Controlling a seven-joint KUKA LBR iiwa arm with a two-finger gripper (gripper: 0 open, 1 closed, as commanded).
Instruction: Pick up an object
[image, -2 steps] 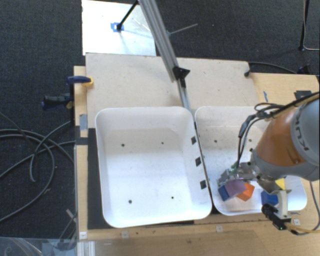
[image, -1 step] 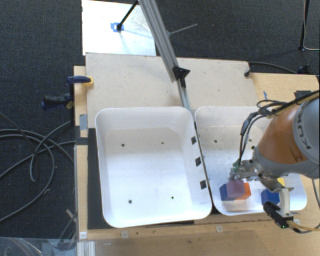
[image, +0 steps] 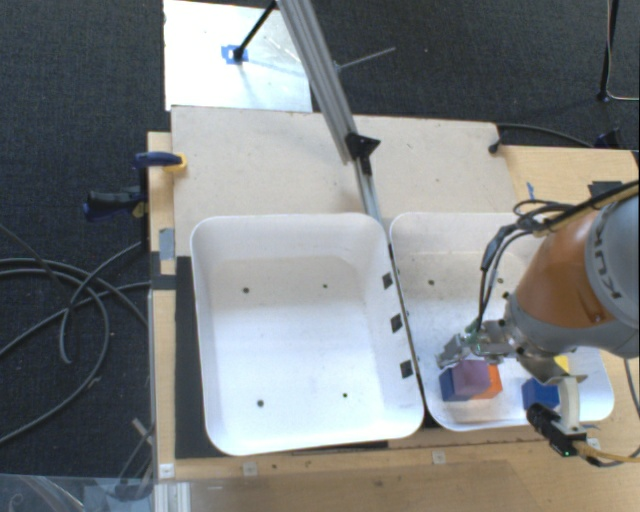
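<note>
Hovering low in right bin (image: 430, 250), end effector (image: 462, 352) sat just above purple block (image: 460, 381); grip state could not be told. Orange block (image: 489, 384) touched purple block; blue piece (image: 536, 393) nearby.

Grey arm (image: 610, 260), orange band above wrist, black cables looped alongside, metallic gripper (image: 462, 350)

Two white bins (image: 300, 330), one purple block (image: 462, 381), one orange block (image: 490, 383).
</note>
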